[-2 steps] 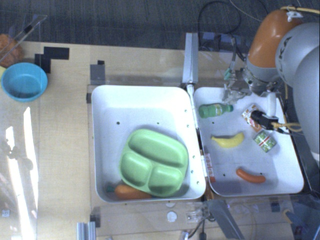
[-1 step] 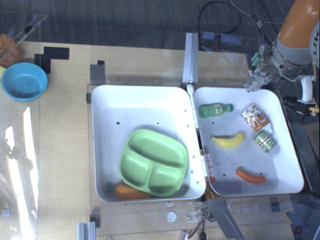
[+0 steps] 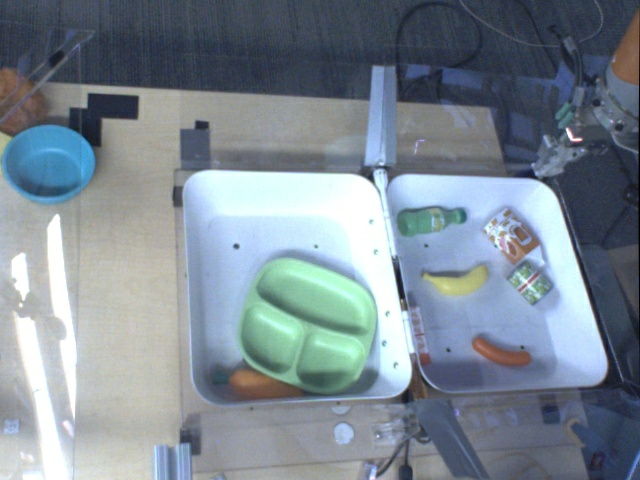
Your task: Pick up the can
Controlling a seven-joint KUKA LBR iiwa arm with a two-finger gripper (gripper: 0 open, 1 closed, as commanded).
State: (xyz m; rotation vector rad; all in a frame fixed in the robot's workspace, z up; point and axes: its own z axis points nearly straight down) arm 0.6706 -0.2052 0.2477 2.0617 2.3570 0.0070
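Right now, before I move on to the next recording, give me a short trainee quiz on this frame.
1. True or false: the green divided plastic plate lies in the right white bin.
2. Which lies nearest the yellow banana? A) the round blue bowl B) the green plastic bottle C) the orange carrot
3. Where is the gripper relative to the right bin?

Key: 1. False; it lies in the left white bin. 2. B. 3. Outside it, beyond its far right corner, well apart from the small green and white can.
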